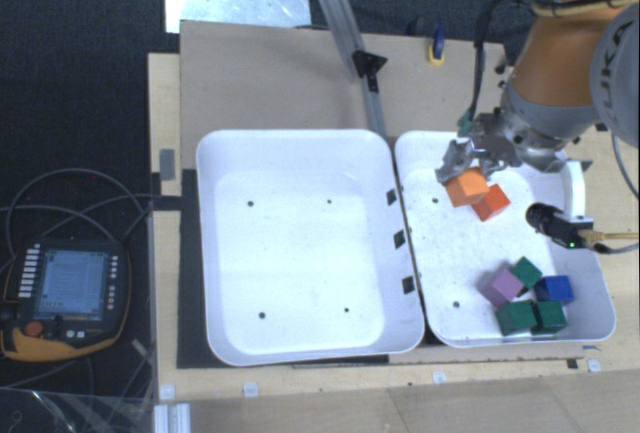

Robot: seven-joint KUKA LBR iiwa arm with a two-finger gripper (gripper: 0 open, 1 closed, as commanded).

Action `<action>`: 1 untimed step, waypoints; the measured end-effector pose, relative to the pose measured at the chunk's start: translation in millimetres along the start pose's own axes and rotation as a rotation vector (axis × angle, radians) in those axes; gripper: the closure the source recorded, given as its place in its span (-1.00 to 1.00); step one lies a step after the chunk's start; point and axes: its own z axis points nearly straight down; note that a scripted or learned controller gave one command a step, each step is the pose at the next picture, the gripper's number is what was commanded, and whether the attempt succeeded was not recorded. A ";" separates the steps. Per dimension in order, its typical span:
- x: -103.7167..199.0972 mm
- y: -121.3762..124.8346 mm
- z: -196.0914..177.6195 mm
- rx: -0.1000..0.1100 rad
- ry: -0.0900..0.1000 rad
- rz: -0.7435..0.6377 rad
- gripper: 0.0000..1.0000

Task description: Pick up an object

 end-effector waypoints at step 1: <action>58.1 -3.6 12.2 0.000 0.001 -0.001 1.00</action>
